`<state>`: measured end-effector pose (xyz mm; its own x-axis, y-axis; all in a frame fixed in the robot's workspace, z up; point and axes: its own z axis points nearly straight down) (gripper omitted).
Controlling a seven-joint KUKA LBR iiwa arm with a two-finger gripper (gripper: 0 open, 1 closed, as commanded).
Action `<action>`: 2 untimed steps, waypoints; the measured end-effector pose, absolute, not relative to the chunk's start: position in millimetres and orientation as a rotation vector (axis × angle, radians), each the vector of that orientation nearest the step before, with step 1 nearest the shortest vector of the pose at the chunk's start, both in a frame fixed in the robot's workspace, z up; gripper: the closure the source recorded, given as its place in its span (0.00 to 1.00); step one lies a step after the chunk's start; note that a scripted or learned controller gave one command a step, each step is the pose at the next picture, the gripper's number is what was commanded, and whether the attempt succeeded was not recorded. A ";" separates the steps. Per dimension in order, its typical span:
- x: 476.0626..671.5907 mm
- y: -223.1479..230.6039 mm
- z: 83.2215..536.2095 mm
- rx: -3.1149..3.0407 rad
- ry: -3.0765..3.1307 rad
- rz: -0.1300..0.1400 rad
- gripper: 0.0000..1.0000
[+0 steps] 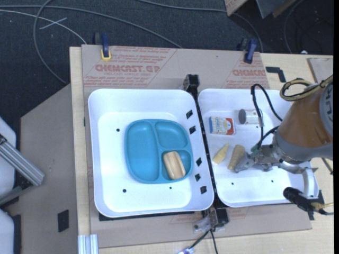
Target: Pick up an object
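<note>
I see 2 white bins side by side, and my arm point(307, 126) reaches into the right bin point(249, 194) from the right. The gripper point(249, 162) sits low, right by a tan wedge-shaped piece point(236, 156), so I think that is the thing it is going for. I cannot tell how the gripper is set, or if it has hold of anything. Another pale wedge point(220, 153) lies just beside it, so the grab could bump it. A small carton point(221, 125) and a grey cylinder point(249, 116) lie farther back. In the left bin point(106, 142) a blue tray point(153, 147) holds a bread roll point(174, 164) in 1 pocket.
</note>
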<state>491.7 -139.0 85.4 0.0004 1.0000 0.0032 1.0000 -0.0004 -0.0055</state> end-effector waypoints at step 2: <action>491.9 -138.7 162.1 -2.224 -2.225 -0.004 1.00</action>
<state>491.9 -138.7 162.1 -0.0008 1.0000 -0.0011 1.0000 0.0008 0.0049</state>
